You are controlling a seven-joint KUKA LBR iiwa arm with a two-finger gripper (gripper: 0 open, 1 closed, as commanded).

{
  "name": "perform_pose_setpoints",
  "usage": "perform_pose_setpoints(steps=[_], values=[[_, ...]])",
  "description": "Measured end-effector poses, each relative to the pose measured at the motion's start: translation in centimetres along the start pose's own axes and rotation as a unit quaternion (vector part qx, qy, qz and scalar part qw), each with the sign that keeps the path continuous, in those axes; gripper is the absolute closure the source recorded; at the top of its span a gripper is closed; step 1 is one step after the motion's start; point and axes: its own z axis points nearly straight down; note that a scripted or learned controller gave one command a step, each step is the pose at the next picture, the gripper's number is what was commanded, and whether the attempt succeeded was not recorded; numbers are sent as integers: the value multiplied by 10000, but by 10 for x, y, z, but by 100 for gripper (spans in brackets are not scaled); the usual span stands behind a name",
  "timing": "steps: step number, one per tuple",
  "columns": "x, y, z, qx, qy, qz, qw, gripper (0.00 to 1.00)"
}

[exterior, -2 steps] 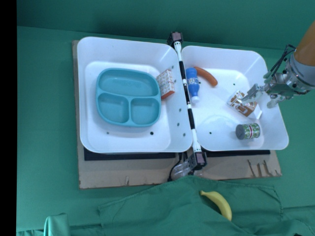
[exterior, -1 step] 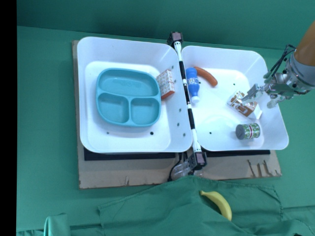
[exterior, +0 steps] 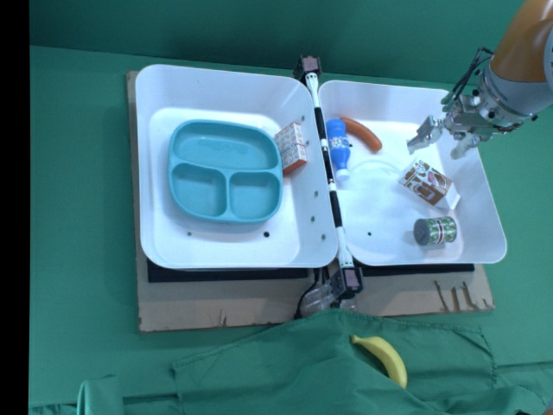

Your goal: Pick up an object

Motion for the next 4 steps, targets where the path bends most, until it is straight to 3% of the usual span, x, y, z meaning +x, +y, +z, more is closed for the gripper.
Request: perform_pose_setpoints(steps=[1,2,3,4], values=[[17,27,-105,-47,-1,-7,10000,0],[2,48,-126,-14,3,8,10000,0],[1,47,-139,-32,-13,24,10000,100],[71,-7,-112,44,32,-10,10000,100]])
